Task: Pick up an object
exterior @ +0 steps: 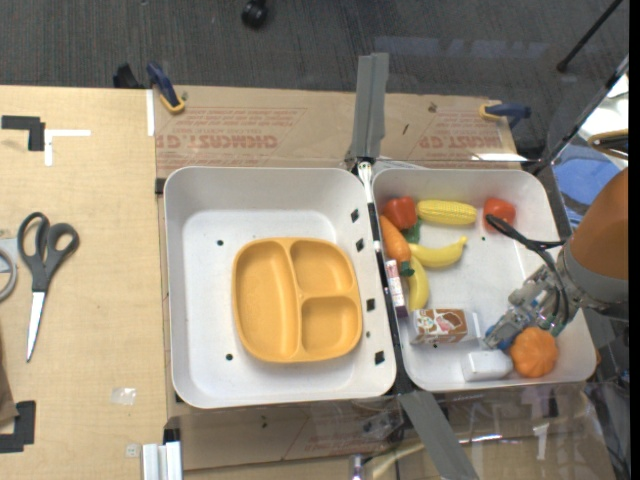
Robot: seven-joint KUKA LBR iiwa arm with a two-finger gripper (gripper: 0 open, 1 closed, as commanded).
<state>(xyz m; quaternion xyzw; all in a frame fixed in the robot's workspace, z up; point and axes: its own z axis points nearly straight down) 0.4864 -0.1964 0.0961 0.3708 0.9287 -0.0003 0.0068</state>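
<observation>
Orange toy fruit (534, 352) lies at about five o'clock in the right-hand bin (470, 375), close to the bin's near wall. The gripper (510, 326) hangs just beside it at its ten o'clock, low in the bin, at the end of the arm reaching in from three o'clock. Whether its fingers are spread or pressed together I cannot tell, since the metal parts blur into one another, and nothing can be seen between them.

A white block (487, 365) lies touching or nearly touching the fruit at its eight o'clock, and a small printed carton (441, 325) sits near the gripper at its nine o'clock. That crowding is the main risk: a descent here could land on the block or nudge the carton instead of straddling the fruit. The fruit looks round and smooth, so it may well roll toward the wall or squirt out of a closing pinch.

Farther off, toward twelve o'clock, lie bananas (428, 265), a corn cob (447, 211), a carrot (394, 240) and two red pieces. The left bin (190, 268) bears a yellow divided plate (297, 299).
</observation>
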